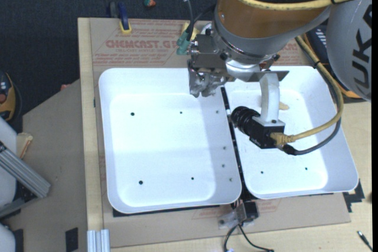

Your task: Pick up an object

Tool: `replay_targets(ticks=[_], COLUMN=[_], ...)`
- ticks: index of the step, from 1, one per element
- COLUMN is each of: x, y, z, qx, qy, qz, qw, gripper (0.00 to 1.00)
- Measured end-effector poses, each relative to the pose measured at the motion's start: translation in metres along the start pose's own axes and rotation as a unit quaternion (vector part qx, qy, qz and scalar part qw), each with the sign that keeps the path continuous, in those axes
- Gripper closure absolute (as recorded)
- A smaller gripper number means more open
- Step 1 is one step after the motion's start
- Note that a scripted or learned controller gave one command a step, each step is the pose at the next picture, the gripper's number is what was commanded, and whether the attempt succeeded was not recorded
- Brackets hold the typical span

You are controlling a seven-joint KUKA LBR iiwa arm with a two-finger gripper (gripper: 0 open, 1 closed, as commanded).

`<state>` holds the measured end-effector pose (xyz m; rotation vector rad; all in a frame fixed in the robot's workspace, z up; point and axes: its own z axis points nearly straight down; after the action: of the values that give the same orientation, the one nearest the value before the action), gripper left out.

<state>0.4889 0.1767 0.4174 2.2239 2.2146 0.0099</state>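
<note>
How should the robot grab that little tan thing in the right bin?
Probably from straight above, pinching its narrow sides: the tan thing lies flat on the right bin floor. The arm hides part of it.

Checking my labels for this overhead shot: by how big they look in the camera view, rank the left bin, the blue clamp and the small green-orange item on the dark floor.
1. Left bin
2. Blue clamp
3. Green-orange item, slightly smaller

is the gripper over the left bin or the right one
Over the left bin: the gripper hangs above its top right corner, just left of the seam with the right bin.
</note>
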Motion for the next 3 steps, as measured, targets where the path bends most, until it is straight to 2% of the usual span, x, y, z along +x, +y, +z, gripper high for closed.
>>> replay_targets(ticks=[1, 2, 3], x=[0.050, -0.037, -0.122], y=[-0.005, -0.008, -0.008], z=[0.080, -0.008, -0.029], qx=[0.009, -0.002, 0.000], qy=[-0.003, 0.000, -0.002], qz=[-0.004, 0.003, 0.003], qw=[0.9999, 1.0000, 1.0000], gripper=[1.00, 1.00, 1.00])
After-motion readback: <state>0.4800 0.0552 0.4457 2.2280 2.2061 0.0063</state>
